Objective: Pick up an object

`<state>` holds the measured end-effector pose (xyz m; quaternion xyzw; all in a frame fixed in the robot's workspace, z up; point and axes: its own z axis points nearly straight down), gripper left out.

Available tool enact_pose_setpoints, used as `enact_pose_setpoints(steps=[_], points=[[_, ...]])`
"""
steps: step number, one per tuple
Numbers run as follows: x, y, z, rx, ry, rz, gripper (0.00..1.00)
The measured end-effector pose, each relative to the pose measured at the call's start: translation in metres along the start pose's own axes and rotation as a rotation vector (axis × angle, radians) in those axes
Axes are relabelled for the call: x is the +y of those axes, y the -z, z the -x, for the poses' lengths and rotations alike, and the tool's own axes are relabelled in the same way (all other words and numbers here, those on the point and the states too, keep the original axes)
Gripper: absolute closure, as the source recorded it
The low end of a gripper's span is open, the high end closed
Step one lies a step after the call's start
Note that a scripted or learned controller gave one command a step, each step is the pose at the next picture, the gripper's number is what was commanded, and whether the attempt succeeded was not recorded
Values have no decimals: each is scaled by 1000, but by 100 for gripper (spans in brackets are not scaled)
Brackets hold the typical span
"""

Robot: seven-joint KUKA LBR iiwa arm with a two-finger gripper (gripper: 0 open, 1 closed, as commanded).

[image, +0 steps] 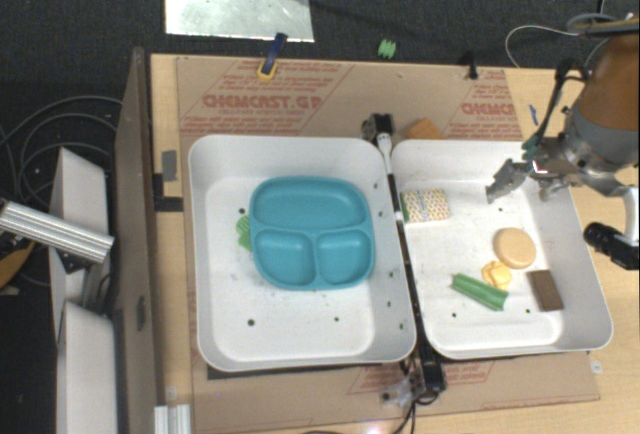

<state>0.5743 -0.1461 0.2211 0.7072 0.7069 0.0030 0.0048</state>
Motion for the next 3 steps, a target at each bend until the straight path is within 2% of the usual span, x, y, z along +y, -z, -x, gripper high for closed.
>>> enact_pose_setpoints(steps=[1, 2, 3], points=[[-24, -18, 34, 0, -2, -10, 0], [-40, -131, 38, -3, 1, -3, 0], [-89, -134, -3, 2, 1, -7, 0]])
